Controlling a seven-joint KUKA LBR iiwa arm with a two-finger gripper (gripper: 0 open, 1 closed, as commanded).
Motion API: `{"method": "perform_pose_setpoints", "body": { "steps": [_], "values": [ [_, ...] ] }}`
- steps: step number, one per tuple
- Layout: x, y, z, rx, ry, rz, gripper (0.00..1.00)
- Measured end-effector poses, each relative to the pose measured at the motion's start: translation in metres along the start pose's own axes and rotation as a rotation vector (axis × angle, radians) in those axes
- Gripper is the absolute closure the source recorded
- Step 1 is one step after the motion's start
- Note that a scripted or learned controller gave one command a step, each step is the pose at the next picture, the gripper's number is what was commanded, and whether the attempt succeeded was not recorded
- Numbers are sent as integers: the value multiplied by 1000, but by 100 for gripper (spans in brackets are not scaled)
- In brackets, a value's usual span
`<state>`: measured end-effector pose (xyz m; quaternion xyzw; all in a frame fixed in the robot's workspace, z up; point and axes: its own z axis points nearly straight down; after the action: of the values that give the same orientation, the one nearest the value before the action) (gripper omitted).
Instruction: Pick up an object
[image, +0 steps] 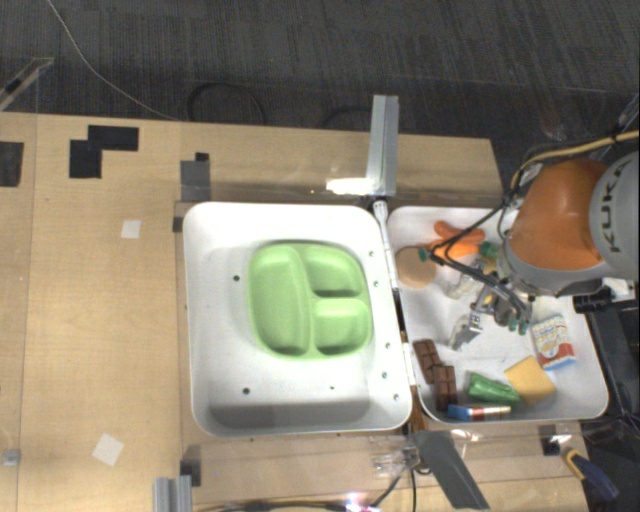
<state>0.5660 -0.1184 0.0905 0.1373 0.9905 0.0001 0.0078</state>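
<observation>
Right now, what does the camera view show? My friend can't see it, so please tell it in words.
A grey and orange robot arm reaches from the right over the right white bin, its gripper low among small items: a brown bar, a yellow block, a green piece. The left white bin holds a green divided tray.

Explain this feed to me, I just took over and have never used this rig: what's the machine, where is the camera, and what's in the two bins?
One fixed camera looks down at a slant on a wooden bench. The grey and orange shape at the right is the robot arm, reaching in over the right bin. Its hand hangs low over that bin's middle; I can't see anything gripped in it. Around it lie small items: a carrot, a brown block, a green piece, a yellow wedge, a small carton. The left bin holds a green divided tray.
</observation>
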Motion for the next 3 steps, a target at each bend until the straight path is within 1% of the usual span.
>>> {"method": "perform_pose_setpoints", "body": {
  "steps": [1,2,3],
  "values": [
    [-57,-36,-1,2,3,-11,0],
    [-68,8,2,4,14,-22,0],
    [-32,-72,1,5,3,-16,0]
  ]
}}
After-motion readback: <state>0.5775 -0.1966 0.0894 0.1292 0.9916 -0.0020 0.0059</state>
